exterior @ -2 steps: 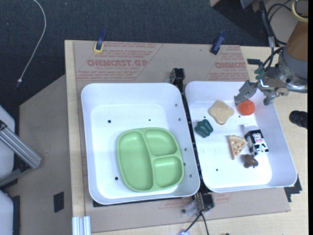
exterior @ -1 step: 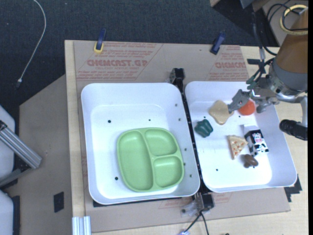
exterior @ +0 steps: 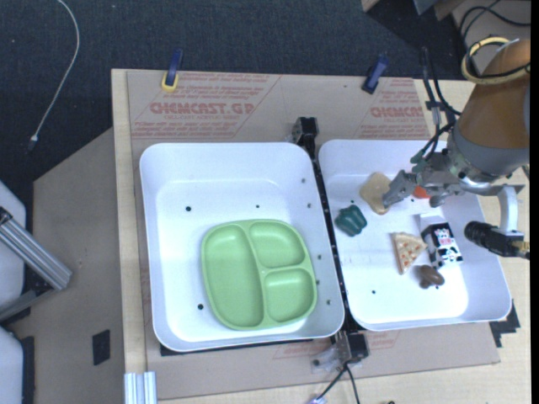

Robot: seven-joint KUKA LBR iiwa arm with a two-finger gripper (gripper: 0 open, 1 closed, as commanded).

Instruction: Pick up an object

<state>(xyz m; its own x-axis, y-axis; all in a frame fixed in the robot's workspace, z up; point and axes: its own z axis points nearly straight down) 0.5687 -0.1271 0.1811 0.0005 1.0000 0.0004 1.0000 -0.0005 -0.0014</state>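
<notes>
You cannot tell from this view whether the gripper (exterior: 397,190) has its fingers apart or together; its grey tip sits low over the upper part of the right bin (exterior: 480,310), right beside a tan, rounded object (exterior: 374,190) that it touches or overlaps in the picture. Nothing shows clearly between the fingers.

Just below and left of that tip you see a dark green toy pepper (exterior: 350,220) near the bin's left wall. Toward the lower right lie a toy pizza slice (exterior: 408,250), a small black-and-white item (exterior: 443,246) with a red mark whose print is too small to read, and a small brown object (exterior: 431,278).

Behind the gripper the arm (exterior: 497,112) rises to the upper right of the frame, grey at the wrist with the orange band above.

The left bin (exterior: 168,175) holds 1 light green divided plate (exterior: 258,273) with 3 compartments.

Both bins rest on a brown protective sheet (exterior: 253,99) printed in red with "CHEMCAST GP", readable at upper left and repeated, partly cut off, at upper right. 2 clamps (exterior: 172,71) hold its top edge: 1 blue and yellow, 1 blue.
</notes>
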